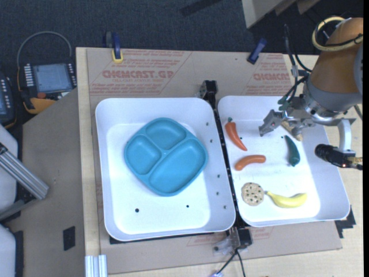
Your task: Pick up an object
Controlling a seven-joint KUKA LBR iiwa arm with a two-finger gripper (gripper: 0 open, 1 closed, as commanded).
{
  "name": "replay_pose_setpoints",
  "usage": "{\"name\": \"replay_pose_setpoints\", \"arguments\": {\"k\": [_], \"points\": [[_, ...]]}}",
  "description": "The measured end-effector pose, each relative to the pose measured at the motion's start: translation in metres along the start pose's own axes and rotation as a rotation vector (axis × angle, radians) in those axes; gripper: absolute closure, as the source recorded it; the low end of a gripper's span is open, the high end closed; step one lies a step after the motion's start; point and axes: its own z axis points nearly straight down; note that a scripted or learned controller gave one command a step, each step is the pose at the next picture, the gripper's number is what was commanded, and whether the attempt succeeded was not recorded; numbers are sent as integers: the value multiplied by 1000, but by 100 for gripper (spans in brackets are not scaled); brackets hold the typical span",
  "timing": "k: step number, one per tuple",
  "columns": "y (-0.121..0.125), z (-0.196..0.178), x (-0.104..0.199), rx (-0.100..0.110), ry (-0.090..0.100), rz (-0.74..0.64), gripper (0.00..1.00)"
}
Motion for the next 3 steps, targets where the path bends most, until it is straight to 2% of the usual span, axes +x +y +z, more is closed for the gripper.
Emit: {"name": "replay_pose_setpoints", "arguments": {"k": [1,2,3], "points": [[9,47,-3,1,0,1,0],[7,101,-2,6,1,1,0],[9,87,-3,-2,-1,1,100]]}}
